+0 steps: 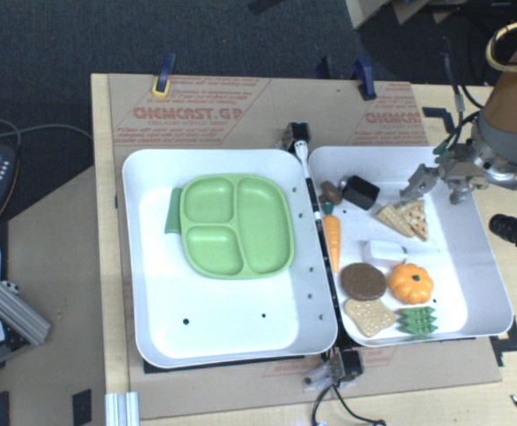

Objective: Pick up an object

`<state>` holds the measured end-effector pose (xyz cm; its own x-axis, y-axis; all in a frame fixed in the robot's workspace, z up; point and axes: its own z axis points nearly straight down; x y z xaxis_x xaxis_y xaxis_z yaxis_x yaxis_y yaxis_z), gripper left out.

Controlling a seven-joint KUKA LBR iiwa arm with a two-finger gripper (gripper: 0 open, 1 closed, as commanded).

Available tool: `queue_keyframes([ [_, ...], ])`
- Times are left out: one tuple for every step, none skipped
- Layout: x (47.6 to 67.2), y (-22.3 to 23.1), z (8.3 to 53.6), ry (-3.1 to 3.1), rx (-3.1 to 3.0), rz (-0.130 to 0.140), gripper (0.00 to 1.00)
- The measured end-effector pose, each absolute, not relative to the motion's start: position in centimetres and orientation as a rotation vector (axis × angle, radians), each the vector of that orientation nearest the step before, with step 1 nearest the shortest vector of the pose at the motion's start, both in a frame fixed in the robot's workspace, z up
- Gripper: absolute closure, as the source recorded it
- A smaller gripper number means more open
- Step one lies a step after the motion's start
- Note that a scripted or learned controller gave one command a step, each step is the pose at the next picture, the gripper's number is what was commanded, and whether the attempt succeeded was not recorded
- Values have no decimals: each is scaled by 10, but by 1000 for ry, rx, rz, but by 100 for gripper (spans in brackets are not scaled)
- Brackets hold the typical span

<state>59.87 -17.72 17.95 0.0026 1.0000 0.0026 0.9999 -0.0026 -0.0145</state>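
1. The gripper point(438, 177) hangs over the far part of the right bin point(485, 264), just above and beside the pizza slice point(404, 219). Its fingers point(416, 185) look spread apart with nothing between them; at this slant I would call them released, not grasping.

2. The task names no one thing, so the pizza slice, nearest the gripper, is my guess at the target. It lies flat near the middle of the right bin, apart from the black block point(360, 192) toward the bin's far left corner.

3. Handling, as a judgement: the slice looks like a light, stiff toy, thin and wedge-shaped. Lying flat, it offers little height, so the fingers would need to straddle its narrow width and close on the two long edges; a smooth surface might slip.

4. Easier options sit toward the bench's near edge: the round orange pumpkin point(411, 283) is bulky and graspable across its body; the carrot point(331, 242) lies along the bin's left wall, which could block one finger.

5. Hard to make out: the small white piece point(385, 251) blends into the bin floor, and the brown lump point(330, 191) near the divider is too small to identify. The arm's upper part is cut off at the right.
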Motion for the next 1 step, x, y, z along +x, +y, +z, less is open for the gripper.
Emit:
queue_keyframes([
  [602,-177,188,-2222,-2222,0,0],
])
